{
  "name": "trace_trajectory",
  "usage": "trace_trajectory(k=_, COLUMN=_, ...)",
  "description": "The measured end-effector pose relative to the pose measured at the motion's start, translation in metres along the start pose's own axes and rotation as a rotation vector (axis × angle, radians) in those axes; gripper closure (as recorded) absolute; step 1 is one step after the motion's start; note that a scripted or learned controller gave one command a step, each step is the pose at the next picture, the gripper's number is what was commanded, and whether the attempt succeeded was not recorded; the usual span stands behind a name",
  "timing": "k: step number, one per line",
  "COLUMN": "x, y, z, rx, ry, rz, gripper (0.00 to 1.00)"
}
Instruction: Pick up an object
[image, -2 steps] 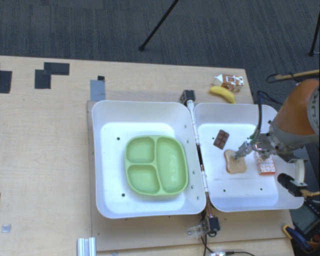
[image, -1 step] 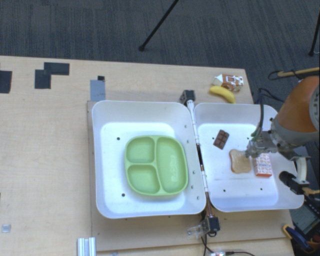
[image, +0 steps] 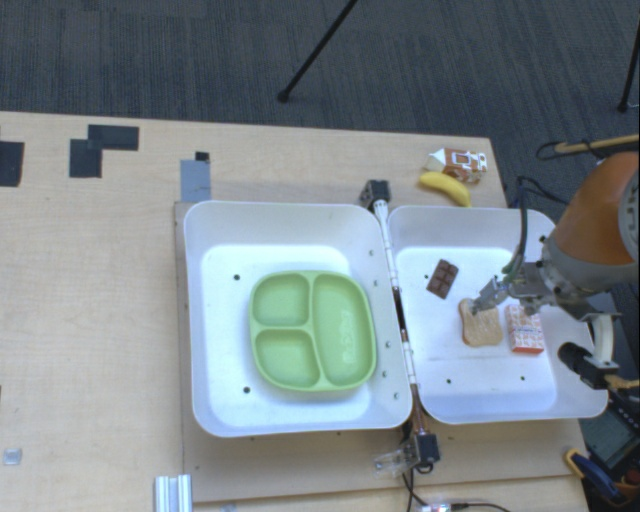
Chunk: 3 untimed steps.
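A slice of toast (image: 481, 327) is seen lying flat on the floor of the right bin (image: 470, 395), roughly at its middle. The gripper (image: 492, 297) is positioned directly at the toast's upper edge, its tips close to or touching the bread (contact cannot be made out). Whether anything is grasped cannot be told from this view. Just right of the toast, a small white and red carton (image: 525, 331) is found, touching or nearly touching it. A brown chocolate piece (image: 441, 278) lies up and to the left, apart from both. The arm (image: 596, 235) is seen entering from the right, its orange band above the bin's right rim. In the left bin (image: 215, 330) a green divided plate (image: 312, 331) is set. Outside the bins, on the bench (image: 90, 320), a banana (image: 445, 186) and a small box (image: 458, 161) are placed near the top edge.
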<state>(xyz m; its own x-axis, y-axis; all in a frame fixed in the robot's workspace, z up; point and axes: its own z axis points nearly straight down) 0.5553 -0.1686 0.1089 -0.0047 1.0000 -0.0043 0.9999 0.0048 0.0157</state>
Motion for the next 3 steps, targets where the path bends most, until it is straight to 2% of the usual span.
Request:
trace_trajectory(k=1, x=0.041, y=-0.062, z=0.018, rx=-0.006, ry=-0.005, rz=0.004, gripper=0.0)
trace_trajectory(k=2, x=0.039, y=-0.059, z=0.005, rx=-0.015, ry=-0.011, rz=0.004, gripper=1.0)
trace_trajectory(k=3, x=0.039, y=-0.059, z=0.005, rx=-0.015, ry=-0.011, rz=0.004, gripper=0.0)
